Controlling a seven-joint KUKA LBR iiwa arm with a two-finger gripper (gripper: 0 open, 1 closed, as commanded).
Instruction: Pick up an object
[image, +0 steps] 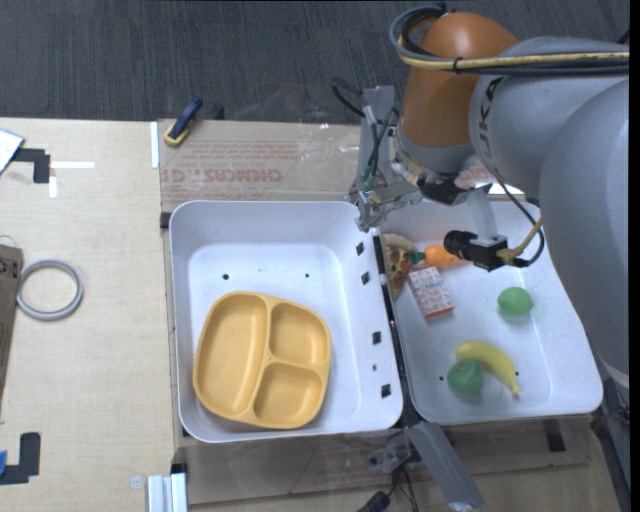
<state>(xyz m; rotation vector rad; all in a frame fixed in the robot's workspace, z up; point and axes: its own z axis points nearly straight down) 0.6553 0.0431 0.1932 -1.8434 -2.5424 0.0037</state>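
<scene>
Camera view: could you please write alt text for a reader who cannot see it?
A grey robot arm hangs its gripper over the far rim between two white bins. The left bin holds a yellow divided plate; the right holds a banana, two green fruits and a small carton.

bench (90, 400) | on it: two white bins (190, 330) (570, 380), tape roll (47, 289), cardboard sheet (250, 165)

Red print ran across the cardboard sheet (262, 165) behind the bins, upside down & mirrored; looked like "CHEMCAST", rest too blurred to read. Small carton (430, 295) in right bin (560, 400) bore red markings, illegible.
</scene>
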